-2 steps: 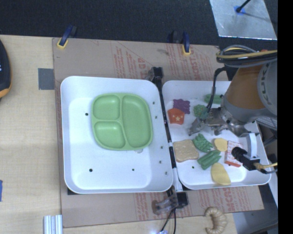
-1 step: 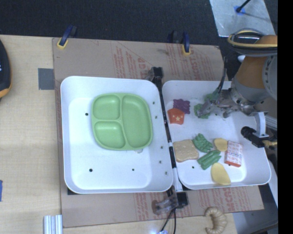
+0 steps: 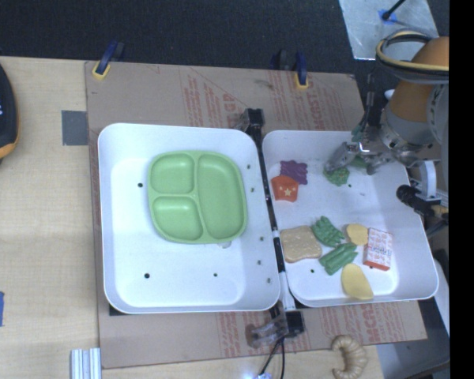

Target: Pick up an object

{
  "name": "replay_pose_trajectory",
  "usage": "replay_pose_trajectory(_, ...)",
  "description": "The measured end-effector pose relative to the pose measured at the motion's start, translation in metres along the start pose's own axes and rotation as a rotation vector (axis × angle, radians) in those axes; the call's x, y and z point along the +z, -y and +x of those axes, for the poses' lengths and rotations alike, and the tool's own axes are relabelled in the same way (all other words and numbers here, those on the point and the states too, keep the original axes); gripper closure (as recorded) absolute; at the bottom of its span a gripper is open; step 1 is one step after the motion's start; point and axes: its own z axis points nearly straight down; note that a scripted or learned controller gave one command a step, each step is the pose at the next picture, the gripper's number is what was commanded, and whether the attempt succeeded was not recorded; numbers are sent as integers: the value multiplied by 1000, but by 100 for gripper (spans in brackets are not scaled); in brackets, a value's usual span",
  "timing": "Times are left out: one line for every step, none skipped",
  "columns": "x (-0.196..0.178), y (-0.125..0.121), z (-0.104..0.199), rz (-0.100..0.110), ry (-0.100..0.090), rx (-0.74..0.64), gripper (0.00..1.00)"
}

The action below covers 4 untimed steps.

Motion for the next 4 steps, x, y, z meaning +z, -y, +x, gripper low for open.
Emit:
replay_pose_trajectory(-1,2,21,5,-2,0,0)
replay_pose_trajectory(0,2,20,6,-1,-1,0)
replay_pose_trajectory(-17,1,17,1,0,2,0)
replay_pose_trajectory(-37,1,13,0,1,3,0)
